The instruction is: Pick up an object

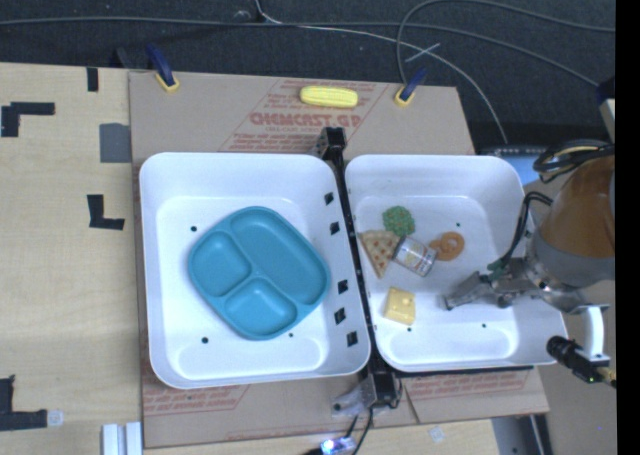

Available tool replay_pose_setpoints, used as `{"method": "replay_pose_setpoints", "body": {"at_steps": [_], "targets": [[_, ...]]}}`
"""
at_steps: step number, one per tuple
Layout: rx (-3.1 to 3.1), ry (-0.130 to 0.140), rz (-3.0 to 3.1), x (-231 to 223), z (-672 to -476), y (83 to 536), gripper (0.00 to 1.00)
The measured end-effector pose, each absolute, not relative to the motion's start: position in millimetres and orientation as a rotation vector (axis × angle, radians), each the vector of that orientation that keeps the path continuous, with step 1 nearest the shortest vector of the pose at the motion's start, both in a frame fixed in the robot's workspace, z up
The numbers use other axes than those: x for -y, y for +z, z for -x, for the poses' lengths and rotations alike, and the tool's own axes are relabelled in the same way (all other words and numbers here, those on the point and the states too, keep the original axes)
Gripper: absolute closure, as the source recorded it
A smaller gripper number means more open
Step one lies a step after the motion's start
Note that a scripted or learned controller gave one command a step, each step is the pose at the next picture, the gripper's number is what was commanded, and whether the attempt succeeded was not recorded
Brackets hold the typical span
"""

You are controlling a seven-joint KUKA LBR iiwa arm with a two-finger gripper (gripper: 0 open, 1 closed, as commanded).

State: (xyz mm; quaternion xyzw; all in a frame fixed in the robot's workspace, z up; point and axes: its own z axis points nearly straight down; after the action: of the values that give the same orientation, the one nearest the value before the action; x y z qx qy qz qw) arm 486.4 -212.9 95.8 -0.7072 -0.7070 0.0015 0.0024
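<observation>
The right bin (500, 183) holds several small items. A green broccoli piece (398, 219) lies near its middle, with a tan waffle-like wedge (377, 250) just below left. A small clear jar (413, 257) lies on its side beside an orange pretzel shape (449, 245). A yellow cheese block (401, 306) sits near the front. My gripper (455, 298) reaches in low from the right, its tip a little right of the cheese block and below the pretzel. I see nothing held in it.
The left bin (160, 243) holds a blue divided plate (258, 270). A yellow corn-like item (328, 96) lies on the cardboard behind the bins. A black divider (345, 243) runs between the bins. Cables cross the dark background at the top.
</observation>
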Motion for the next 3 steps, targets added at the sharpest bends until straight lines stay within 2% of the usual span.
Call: {"method": "replay_pose_setpoints", "body": {"at_steps": [1,3], "targets": [[2.221,0.002,2.217,212,-487.5,108,1.0],[2.226,-0.002,2.222,219,-490.3,212,1.0]]}}
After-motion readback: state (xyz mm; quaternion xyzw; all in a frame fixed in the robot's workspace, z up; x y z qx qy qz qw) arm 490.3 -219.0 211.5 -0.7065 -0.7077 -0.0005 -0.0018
